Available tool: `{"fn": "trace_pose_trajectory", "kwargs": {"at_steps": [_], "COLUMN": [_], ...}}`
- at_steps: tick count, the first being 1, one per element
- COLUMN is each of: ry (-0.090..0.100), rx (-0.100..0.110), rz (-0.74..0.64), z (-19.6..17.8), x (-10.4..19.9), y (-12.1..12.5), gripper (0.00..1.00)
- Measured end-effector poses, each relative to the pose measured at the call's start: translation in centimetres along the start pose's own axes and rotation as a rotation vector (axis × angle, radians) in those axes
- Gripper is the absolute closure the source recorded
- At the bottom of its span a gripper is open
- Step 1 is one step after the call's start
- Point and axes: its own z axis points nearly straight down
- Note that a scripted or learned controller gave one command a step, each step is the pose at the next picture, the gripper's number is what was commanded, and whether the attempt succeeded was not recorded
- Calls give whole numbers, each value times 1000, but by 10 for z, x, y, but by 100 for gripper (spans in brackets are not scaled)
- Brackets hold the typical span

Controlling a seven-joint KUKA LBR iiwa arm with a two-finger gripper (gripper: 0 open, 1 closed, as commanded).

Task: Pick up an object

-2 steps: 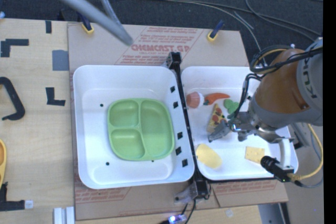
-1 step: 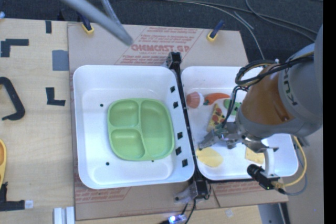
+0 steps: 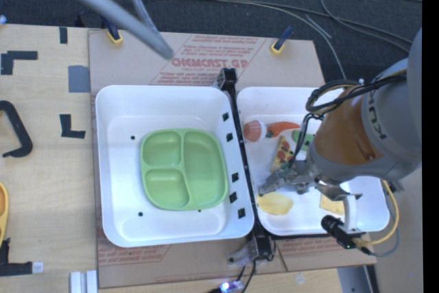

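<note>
1. While poised low over the right bin (image 3: 274, 91), gripper (image 3: 274, 182) sits just above and left of centre of that bin, reached in on the arm (image 3: 357, 134) from the right.
2. Open or closed: cannot tell from this angle. Nothing seen held.
3. Candidate objects, all in the right bin:
   - pale yellow piece (image 3: 276, 204), just below the gripper, possibly touching it
   - printed packet (image 3: 282, 153), just above it
   - orange carrot-like piece (image 3: 283, 127) and pinkish round piece (image 3: 254, 130), further up near the bin's top
   - flat yellow piece (image 3: 332, 205), partly under the wrist
4. Left bin (image 3: 110, 147): green divided plate (image 3: 184, 168) only, well apart from the gripper.
5. Step judged: descent or closing on the pale yellow piece; pick not yet done.
6. Risks from here:
   - Yellow piece low and flat, so likely to be pushed along the floor rather than caught.
   - Packet close by, so could be pinched along with it or knocked aside.
   - Gripper near the wall between the bins, so could scrape it if drifting left.
   - Black cable (image 3: 329, 96) looped above the wrist, so a snag on lift is possible.
7. Writing:
   - cardboard sheet (image 3: 206, 51) under the bins, red print, reads "CHEMCAST GP"; smaller lines above too fine to read.
   - Letters "KU" on the arm's side, remainder cut off.
   - Packet print blurred, not legible.
</note>
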Motion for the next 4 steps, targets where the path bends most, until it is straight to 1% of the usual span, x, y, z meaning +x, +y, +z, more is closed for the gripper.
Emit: {"fn": "trace_pose_trajectory", "kwargs": {"at_steps": [1,2,4], "ry": [0,0,0], "rx": [-2,-2,-4], "rz": [0,-1,-2], "z": [-11,-73,-163], "x": [0,4,17], "y": [1,0,11], "gripper": [100,100,100]}}
